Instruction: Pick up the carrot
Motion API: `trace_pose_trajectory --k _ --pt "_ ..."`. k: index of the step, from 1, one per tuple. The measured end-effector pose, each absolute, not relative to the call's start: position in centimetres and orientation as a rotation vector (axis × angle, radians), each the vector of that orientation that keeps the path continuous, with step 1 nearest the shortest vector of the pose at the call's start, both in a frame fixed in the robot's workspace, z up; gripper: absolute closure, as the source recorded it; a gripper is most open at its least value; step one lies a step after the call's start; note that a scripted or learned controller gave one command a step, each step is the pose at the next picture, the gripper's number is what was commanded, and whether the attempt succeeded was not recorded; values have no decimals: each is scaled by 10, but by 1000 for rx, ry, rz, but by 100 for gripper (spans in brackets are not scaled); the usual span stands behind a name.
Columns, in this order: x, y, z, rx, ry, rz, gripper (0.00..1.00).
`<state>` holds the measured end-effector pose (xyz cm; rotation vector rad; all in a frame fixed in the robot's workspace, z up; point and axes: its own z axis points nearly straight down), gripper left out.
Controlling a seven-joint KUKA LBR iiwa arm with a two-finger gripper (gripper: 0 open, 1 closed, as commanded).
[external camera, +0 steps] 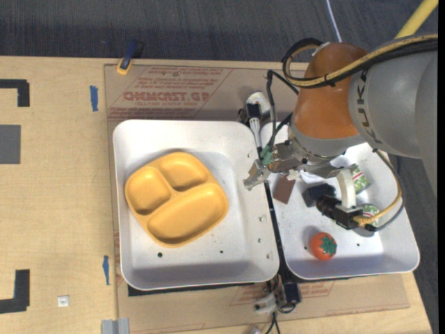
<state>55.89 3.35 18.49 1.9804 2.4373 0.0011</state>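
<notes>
Currently we see gripper low over seam between bins, finger state unclear. Carrot sits in right bin, well apart. Risk: we close on nothing, or snag cables.

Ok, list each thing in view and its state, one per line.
Yellow plate: upright in the left bin, its three compartments bare.
Tomato: loose on the floor of the right bin, apart from the arm.
Arm: reaching over the right bin.
Claw: low over the divide between the bins, nothing visibly held.
Carrot: can't make one out.
</notes>
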Motion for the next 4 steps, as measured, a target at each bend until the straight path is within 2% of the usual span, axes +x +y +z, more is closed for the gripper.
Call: trace_pose_trajectory --k 1,2,3,4 --pt "539 60 185 2027 2404 -2 0" --pt "570 91 149 1932 2461 29 0" --pt "568 96 132 1740 2611 22 0" --pt "564 111 88 1599 2704 15 0"
